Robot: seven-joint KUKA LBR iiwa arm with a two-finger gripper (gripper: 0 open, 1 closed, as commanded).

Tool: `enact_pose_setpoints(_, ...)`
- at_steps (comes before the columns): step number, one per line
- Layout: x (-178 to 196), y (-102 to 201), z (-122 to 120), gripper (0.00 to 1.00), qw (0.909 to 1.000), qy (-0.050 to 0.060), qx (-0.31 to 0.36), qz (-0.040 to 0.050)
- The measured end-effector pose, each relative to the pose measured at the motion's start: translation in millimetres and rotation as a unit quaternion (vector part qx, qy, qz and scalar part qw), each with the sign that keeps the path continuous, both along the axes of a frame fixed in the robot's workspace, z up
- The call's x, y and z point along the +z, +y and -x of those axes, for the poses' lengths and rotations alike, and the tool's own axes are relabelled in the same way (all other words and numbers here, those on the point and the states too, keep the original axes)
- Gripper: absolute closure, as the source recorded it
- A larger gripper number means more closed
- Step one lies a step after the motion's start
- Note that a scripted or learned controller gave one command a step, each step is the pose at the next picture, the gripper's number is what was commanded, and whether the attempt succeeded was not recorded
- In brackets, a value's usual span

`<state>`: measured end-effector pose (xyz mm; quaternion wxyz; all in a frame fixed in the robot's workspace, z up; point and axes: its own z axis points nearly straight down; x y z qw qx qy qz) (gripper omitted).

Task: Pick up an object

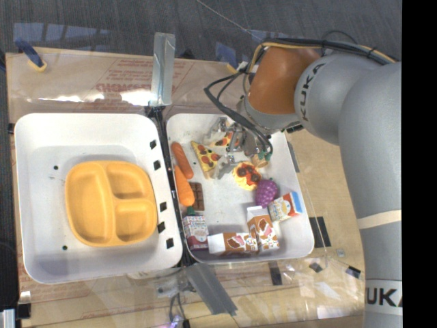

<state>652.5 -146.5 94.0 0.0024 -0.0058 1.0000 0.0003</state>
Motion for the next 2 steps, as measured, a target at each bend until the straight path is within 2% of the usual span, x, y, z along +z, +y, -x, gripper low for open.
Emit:
enact_pose_setpoints(1, 1.0, -43.5, -6.4, 0.0, 0.9954, -0.001, 0.096, 0.0016)
enact_pose_setpoints(2, 13.7, -42.5, -8.5, 1.0, 0.9952, -0.004, 0.097, 0.0024)
